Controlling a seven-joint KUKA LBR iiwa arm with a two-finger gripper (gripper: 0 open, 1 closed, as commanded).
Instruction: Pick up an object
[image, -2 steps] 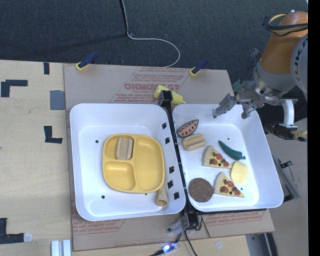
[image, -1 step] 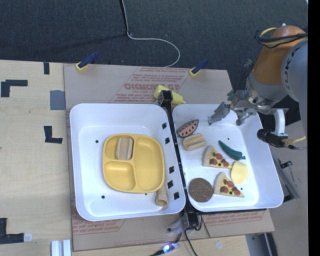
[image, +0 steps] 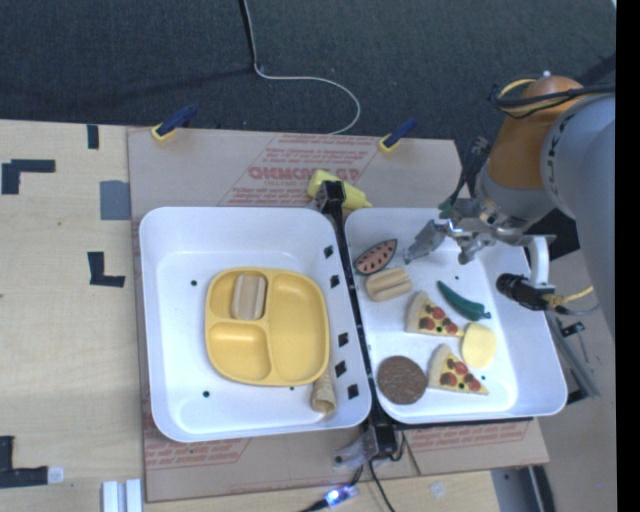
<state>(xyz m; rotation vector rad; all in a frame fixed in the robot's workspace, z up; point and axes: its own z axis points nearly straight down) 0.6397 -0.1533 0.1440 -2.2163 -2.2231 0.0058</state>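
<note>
The brown patty lay nearest; the jaws hung spread and empty, needing centring over one piece.

— What carries it all?
— A light wooden bench with black marks. On it lies a cardboard sheet, clamped by two blue-and-yellow clips.
— And on the cardboard?
— Two white bins: one well left of the gripper, the other beneath it.
</note>
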